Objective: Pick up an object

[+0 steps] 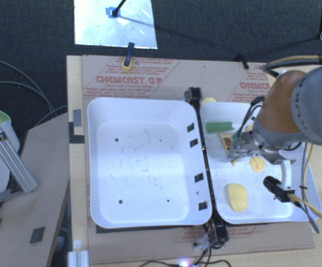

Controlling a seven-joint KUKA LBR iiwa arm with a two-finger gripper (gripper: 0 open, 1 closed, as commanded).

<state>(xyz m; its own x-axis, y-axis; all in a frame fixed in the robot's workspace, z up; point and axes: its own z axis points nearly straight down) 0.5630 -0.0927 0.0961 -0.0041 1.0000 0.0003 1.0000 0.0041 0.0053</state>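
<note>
Gripper [236,151] low in right bin [302,171], near yellow lump [237,196]; grip impossible to tell. Nothing lifted yet.

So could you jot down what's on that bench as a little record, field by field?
arm: grey with orange band, reaching in from the right over the right bin
gripper: low in the right bin, finger state unclear
right bin contents: green block, yellow oval piece, small yellow lump, a red-and-yellow item partly hidden beside the gripper
left bin: white, speckled floor
under the bins: printed cardboard sheet
</note>
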